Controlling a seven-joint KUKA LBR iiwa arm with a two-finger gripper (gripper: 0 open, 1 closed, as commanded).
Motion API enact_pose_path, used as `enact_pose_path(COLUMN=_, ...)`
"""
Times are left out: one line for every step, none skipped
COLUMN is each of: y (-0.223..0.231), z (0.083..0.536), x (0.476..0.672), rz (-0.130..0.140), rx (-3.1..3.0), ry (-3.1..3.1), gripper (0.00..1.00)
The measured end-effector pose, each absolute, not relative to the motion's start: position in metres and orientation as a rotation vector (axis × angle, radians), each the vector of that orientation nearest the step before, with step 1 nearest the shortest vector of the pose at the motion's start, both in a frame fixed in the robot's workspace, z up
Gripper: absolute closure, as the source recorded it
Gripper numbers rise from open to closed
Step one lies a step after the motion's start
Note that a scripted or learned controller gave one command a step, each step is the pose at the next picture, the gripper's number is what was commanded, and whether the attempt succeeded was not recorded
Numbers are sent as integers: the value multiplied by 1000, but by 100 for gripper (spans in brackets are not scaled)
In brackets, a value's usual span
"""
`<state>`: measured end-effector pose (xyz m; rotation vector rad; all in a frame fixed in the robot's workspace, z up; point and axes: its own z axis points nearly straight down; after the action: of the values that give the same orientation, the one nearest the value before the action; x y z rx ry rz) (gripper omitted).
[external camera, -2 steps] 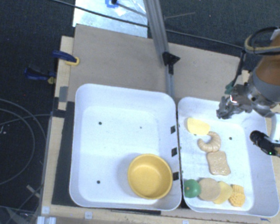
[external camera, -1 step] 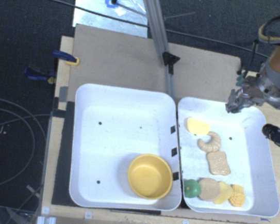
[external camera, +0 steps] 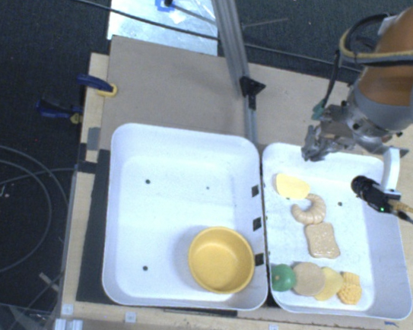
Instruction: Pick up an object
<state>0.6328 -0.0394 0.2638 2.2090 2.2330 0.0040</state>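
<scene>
Nearest us sits the yellow bowl (external camera: 221, 259); the end effector (external camera: 315, 151) hangs above the right bin (external camera: 388, 261), so we cannot tell its opening, probably choosing a target.

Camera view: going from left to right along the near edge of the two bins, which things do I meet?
Yellow bowl → green ball → beige round piece → pale yellow wedge → orange waffle piece.
</scene>
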Motion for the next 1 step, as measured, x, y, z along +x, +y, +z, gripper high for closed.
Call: enact_pose_path(y=22, z=257, x=626, rz=4, rx=2210, ry=2235, gripper=100)
